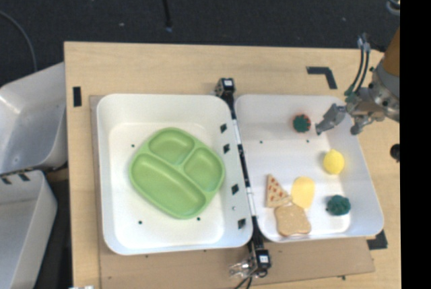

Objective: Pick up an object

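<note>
Nearest you, at the front edge of the right bin [367,213], you have a tan slice of toy bread [292,220] lying flat, touching the lower tip of a triangular pizza slice [275,191] with red dots on its top. Just beside the pizza, to its right, sits a pale yellow rounded piece [304,191] that meets the bread's upper edge. Farther right, near the bin's right wall, you see a dark green knobbly piece like broccoli [338,205], on its own and apart from the others. Behind it lies a bright yellow lemon-like ball [333,162], also free of its neighbours. In the left bin [108,213] a light green divided plate [177,172] with three compartments lies tilted on the white floor. Going deeper into the right bin, you find a small dark green piece with a red spot [302,122] close to the back wall. Just to its right the gripper [345,120] hangs over the bin's back right corner, its fingers spread apart with nothing between them; the left finger [330,119] points down toward the bin floor near that small green and red piece without touching it. Both bins sit on the light wooden worktop [155,69].
</note>
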`<state>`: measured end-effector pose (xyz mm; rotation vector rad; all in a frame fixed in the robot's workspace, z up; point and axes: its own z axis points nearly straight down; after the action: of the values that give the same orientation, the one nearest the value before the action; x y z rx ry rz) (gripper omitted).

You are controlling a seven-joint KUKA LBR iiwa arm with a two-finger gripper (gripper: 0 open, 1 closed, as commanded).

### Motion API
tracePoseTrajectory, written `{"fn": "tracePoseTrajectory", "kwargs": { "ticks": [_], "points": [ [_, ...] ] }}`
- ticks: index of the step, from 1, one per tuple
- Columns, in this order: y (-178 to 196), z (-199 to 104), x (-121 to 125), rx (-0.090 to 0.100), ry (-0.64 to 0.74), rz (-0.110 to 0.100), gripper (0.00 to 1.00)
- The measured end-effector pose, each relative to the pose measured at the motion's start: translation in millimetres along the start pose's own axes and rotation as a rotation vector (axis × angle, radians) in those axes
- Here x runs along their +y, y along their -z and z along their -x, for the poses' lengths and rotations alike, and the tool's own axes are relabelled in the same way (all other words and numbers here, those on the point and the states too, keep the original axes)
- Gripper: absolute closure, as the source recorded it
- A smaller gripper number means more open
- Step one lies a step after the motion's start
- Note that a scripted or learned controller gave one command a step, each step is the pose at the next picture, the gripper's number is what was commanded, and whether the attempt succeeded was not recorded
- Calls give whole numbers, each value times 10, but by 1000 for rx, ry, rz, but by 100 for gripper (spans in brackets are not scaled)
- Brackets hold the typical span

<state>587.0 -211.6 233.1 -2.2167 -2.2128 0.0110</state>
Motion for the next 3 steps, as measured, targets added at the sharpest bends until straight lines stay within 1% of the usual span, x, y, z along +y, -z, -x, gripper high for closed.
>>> {"fn": "tracePoseTrajectory", "kwargs": {
  "ticks": [1,2,3],
  "points": [
    [81,-7,27,-3,3,13,0],
    [-548,7,11,-3,1,8,0],
    [-1155,4,78,-3,1,9,0]
  ]
}}
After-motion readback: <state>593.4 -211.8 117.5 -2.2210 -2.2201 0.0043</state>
